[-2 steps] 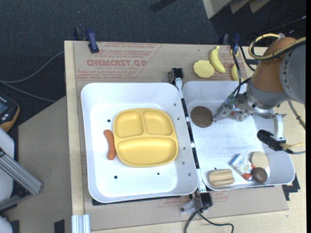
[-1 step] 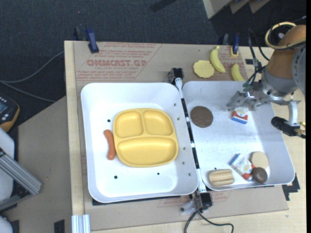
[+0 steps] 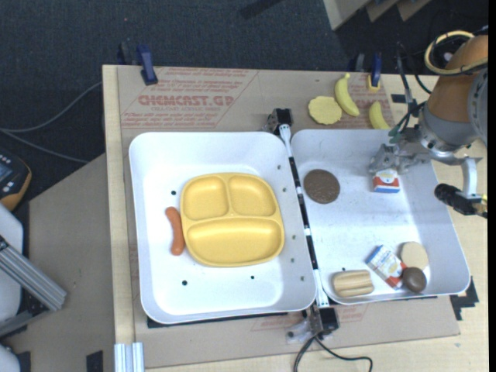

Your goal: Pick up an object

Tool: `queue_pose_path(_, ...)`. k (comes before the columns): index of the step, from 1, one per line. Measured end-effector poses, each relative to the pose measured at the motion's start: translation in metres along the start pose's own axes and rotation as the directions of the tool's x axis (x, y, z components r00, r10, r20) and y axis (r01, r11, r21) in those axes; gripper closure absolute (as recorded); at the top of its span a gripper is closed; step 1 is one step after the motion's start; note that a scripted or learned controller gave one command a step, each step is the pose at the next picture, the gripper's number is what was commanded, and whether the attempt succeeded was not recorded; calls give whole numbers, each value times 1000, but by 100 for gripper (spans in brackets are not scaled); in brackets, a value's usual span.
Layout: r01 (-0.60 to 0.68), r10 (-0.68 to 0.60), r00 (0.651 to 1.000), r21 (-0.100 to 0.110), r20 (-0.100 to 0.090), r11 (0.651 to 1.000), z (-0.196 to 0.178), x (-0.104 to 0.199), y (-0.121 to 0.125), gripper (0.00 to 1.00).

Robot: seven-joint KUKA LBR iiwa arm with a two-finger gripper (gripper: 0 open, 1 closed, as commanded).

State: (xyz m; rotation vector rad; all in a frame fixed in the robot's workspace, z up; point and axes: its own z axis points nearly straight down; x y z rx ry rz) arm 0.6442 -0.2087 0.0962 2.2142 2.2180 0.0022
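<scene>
Two white bins side by side: left bin (image 3: 147, 231), right bin (image 3: 442, 231).

Left bin, 2 items: one yellow divided plate (image 3: 231, 218) with three compartments, in the middle, and one sausage (image 3: 176, 230) lying just beside the plate's left edge.

Right bin, 6 items: one brown cookie (image 3: 321, 186) near the dividing wall, one small red-white-blue carton (image 3: 386, 181) toward the back, and a cluster at the front: one bread roll (image 3: 352, 283), one small snack packet (image 3: 384, 263), one pale oval piece (image 3: 413, 252), and one dark round piece (image 3: 415, 279) touching the front wall. The last three sit close together, packet just left of the other two.

On the bench behind the right bin, outside it: two bananas (image 3: 347, 95), the second at (image 3: 377, 115), plus one yellow ruffled chip (image 3: 325, 110).

My gripper (image 3: 390, 160) is over the back of the right bin, directly above the carton and very close to it. Fingers are a blurry grey tangle from this angle; I can't tell how wide they're spread or whether they have the carton. The carton looks to be resting on the bin floor.
</scene>
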Motion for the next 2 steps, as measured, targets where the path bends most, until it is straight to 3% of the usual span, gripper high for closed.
queue_pose_path(1, 2, -2, 1000, 7, -5, 1000, 10, 61, -34, 100)
queue_pose_path(2, 12, -12, 1000, -9, -9, 1000, -114, 176, -38, 100)
